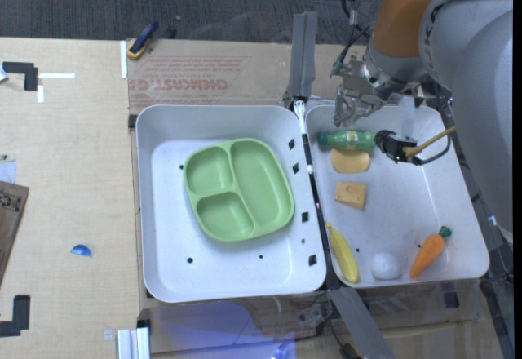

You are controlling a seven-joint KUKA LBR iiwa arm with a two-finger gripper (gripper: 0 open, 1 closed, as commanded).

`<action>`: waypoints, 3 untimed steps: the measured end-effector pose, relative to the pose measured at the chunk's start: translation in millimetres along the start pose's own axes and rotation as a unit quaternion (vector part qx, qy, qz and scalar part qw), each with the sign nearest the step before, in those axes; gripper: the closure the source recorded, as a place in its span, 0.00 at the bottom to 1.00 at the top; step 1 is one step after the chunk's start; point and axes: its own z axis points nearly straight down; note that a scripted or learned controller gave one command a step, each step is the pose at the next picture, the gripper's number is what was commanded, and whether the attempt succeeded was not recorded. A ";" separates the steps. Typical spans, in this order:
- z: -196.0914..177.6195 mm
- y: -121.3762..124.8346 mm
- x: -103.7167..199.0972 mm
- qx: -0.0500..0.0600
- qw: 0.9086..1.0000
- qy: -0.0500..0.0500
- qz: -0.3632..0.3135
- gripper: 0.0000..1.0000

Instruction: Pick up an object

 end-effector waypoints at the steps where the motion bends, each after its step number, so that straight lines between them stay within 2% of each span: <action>1: 0.6 -58.6 -61.1 0.001 0.993 0.001 -0.119 1.00; 2: 0.5 -58.6 -61.1 0.001 0.993 0.000 -0.119 0.00; 3: 99.9 -63.6 -91.6 0.000 0.993 0.001 -0.116 0.00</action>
